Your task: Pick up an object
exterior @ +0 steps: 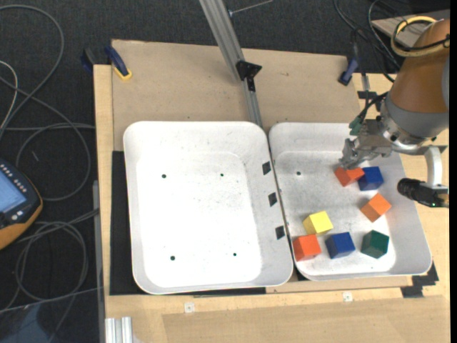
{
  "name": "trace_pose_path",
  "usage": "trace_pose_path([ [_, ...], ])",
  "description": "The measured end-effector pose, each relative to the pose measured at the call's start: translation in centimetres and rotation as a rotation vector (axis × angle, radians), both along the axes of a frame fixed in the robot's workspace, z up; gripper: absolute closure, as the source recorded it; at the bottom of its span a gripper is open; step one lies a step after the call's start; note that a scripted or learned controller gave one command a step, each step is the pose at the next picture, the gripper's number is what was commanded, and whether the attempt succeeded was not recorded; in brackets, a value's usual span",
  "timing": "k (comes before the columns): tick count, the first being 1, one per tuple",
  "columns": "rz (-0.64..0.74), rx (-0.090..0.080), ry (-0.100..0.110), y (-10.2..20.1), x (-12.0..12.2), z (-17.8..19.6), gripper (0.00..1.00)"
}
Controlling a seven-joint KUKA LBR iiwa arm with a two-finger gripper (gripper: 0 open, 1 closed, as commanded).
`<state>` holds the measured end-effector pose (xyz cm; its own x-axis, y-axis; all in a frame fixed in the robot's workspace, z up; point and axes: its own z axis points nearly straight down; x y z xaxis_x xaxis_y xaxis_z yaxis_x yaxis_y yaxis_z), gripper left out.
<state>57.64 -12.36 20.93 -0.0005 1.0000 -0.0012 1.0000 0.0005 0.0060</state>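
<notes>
We see our grey two-finger gripper (355, 157) low in the right white bin (300, 145), just above the small red-orange cube (348, 176) beside a blue cube (370, 179), nothing lifted yet, grip state unclear.

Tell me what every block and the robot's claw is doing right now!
gripper: down in the right bin, right above the red block
red block: flat in the bin, touching the blue block
blue block: beside the red one
orange block: lying alone, turned cornerwise
yellow block: lying loose
red-orange block: near the front rim
second blue block: near the front rim
green block: near the front rim
</notes>
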Motion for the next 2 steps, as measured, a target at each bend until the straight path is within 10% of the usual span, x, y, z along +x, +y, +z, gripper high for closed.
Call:
trace_pose_path([
  [1,0.0,-0.001,-0.003,-0.7,0.2,6.3,1.0],
  [2,0.005,0.004,0.007,4.2,0.4,5.0,1.0],
])
